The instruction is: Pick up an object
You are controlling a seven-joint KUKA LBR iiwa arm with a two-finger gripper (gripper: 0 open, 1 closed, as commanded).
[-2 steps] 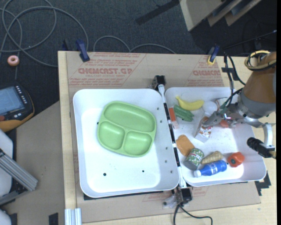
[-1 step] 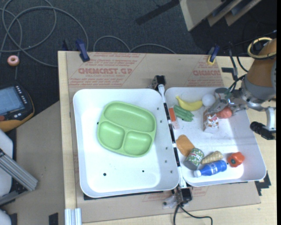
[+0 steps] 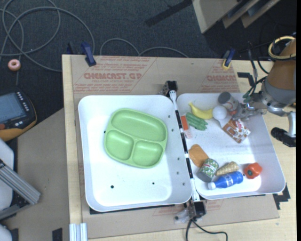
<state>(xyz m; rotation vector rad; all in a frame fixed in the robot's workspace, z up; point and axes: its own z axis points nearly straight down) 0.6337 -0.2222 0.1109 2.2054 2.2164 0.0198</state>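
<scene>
A dark carpeted floor lay behind the desk, crossed by looping grey cables with a small pink ring among them, while blue clamps gripped the desk's far edge and a beige cabinet stood at upper right.

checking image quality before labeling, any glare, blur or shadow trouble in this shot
Camera view: even, soft light and no hard glare on the white bins; the green divided plate is sharp with a faint shadow; the small items by the gripper are slightly soft and crowded; the floor at the top is dark.
</scene>
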